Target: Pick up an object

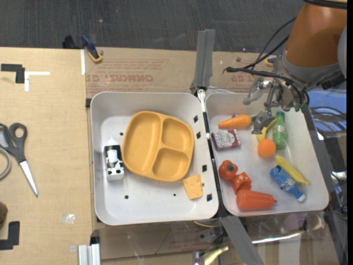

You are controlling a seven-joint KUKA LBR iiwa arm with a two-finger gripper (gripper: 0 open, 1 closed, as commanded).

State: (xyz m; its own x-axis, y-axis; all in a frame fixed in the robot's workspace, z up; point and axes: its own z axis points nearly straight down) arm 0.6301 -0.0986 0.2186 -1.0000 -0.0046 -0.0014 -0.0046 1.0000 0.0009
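Where the claw [263, 120] hangs over the upper part of the right bin [315, 148], its fingers cannot be told as apart or together, and nothing is seen between them. Just beside its tip lie a small yellow piece, a green bottle [279, 130] and an orange ball [266, 148]. An orange carrot [235, 122] lies to the left of the claw, near the bin's upper left corner. Below the carrot lies a small pink-and-white packet [226, 140].

Lower in the same bin:
- a red pepper [227, 169] and a small red piece [241, 180], touching each other;
- a large red-orange cone-shaped item [255, 200] near the bottom wall;
- a yellow banana [292, 170] lying across a blue bottle [286, 182] toward the right wall.

The left bin [102, 192] holds a yellow three-compartment plate [158, 146], tilted slightly, with nothing visible in its compartments. A small black-and-white carton [113, 163] touches the plate's left rim. A yellow cheese wedge [193, 187] lies just below the plate's lower right edge.

On the worktop [49, 126] to the left of the bins lies a pair of grey scissors [21, 154].
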